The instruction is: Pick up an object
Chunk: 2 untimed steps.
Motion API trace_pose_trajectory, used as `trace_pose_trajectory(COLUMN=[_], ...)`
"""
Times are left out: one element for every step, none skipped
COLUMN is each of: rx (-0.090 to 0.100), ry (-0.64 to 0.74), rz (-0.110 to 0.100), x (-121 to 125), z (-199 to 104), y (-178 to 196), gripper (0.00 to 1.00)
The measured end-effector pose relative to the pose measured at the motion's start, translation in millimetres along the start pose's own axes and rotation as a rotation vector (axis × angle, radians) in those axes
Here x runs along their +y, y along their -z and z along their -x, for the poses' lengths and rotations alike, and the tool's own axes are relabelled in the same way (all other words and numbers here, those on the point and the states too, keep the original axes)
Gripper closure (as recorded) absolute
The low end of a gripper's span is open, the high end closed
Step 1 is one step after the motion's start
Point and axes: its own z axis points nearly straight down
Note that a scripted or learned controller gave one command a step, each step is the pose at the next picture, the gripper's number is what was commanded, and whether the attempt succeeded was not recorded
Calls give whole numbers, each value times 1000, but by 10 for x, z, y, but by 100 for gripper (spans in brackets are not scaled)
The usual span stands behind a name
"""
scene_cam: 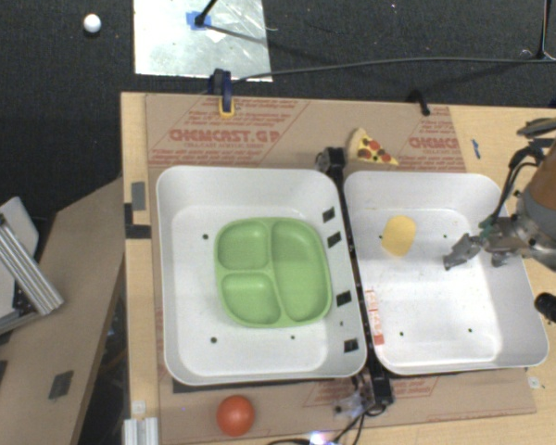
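Note:
A small yellow block (398,235) lies in the right bin (445,341), toward its back left. My gripper (477,254) hangs over the same bin, to the right of the block and apart from it. Its fingers (459,252) are spread open with nothing between them. The grey arm with its orange band (549,188) reaches in from the right edge.
The left bin (190,341) holds a green divided plate (273,272). A toy pizza slice (372,148) lies on the cardboard behind the bins. A red ball (234,414) sits in front of the left bin. A black divider (347,248) runs between the bins.

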Motion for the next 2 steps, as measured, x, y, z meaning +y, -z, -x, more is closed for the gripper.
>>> trace_pose_trajectory(rx=[1, -2], ry=[0, 0], rz=[-1, 4], x=[-6, 7], z=[-88, -77], y=[-591, -453], gripper=[0, 100])
